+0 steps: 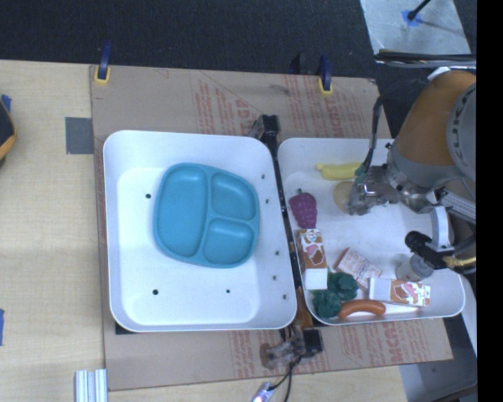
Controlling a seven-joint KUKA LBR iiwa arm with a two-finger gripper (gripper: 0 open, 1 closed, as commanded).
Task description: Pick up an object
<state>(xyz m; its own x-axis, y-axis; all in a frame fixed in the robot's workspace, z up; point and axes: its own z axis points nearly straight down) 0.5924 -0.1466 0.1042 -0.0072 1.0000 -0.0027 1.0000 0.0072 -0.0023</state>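
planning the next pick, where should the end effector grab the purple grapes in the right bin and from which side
Take the purple grapes across the narrow width of the bunch, coming straight down from above. The bunch lies flat and runs lengthwise along the right bin, close to its left wall, so a side approach looks cramped. The small carton sits just below it.

Claw (pixel 362 193) fingers too blurred

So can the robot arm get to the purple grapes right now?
Probably yes. The purple grapes lie by the right bin's left wall with nothing on top of them, and the gripper is above that same bin, close by. The wall beside them might make grabbing a bit tricky.
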